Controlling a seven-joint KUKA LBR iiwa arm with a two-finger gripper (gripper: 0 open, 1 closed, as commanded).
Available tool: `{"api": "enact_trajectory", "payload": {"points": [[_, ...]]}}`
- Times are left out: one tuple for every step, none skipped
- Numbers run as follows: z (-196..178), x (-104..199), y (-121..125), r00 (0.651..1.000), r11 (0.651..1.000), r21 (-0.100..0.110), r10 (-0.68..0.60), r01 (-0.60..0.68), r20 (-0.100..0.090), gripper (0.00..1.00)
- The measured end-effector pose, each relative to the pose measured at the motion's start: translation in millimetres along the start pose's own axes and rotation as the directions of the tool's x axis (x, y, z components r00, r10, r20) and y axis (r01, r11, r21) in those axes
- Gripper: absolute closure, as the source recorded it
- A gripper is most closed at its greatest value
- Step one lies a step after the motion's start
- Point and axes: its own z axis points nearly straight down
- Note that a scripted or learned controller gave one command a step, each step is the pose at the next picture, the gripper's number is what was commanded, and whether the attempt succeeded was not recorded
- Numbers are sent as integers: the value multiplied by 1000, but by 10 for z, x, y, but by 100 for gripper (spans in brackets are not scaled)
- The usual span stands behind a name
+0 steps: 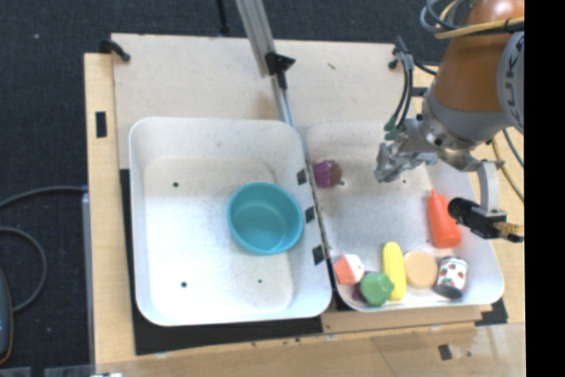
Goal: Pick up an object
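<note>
White plastic, smooth and faintly speckled, forms two shallow bins set side by side on a pale wooden bench. The left bin carries a round teal bowl, glossy and open side up, near its right wall. The right bin holds a scatter of toy-like pieces. A small purple, roundish object sits alone by the bin's left wall, with no clear long axis. An orange carrot-shaped piece lies at the right side, its long axis running almost straight up and down the frame, narrow end toward the far edge. Along the near rim a row is packed close: a red-and-white block, a green rounded lump, a yellow corn-like cylinder lying lengthwise toward the camera, a tan disc and a spotted white die-like cube. The grey gripper hangs below the arm's orange band over the bin's bare far middle, apart from every piece; nothing is seen in its grasp, and whether it is spread or pinched cannot be told. A ridged aluminium strut slants across the bench behind.
</note>
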Motion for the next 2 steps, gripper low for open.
{"api": "enact_trajectory", "payload": {"points": [[-67,501,218,1000,1000,-3,-2,2,-1,100],[102,972,351,1000,1000,-1,0,0,1,100]]}}
